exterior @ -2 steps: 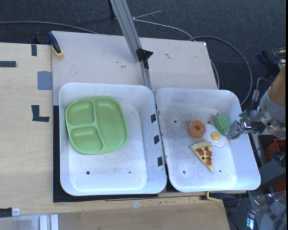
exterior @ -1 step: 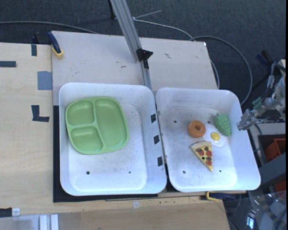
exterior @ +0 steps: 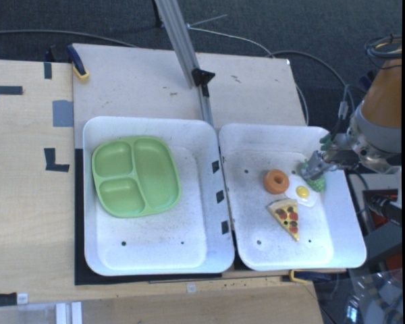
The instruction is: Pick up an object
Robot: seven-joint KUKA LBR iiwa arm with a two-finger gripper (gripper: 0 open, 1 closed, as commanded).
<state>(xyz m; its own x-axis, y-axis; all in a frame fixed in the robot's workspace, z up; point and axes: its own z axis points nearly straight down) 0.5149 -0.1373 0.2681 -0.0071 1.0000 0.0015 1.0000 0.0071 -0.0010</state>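
The right bin point(exterior: 337, 241) holds an orange donut point(exterior: 277, 181), a fried egg toy point(exterior: 303, 194), a pizza slice point(exterior: 287, 218) and a green item point(exterior: 317, 181) partly under the gripper. My gripper point(exterior: 315, 165) hangs low over the bin's right side, right above the green item and just right of the donut. Its fingers are too small and blurred to read. Nothing is visibly lifted.
The left bin point(exterior: 155, 248) contains a green divided plate point(exterior: 135, 175). A metal pole point(exterior: 179, 29) slants down to the bins' top junction. A blue and yellow clamp point(exterior: 77, 63) sits at the bench's far left corner.
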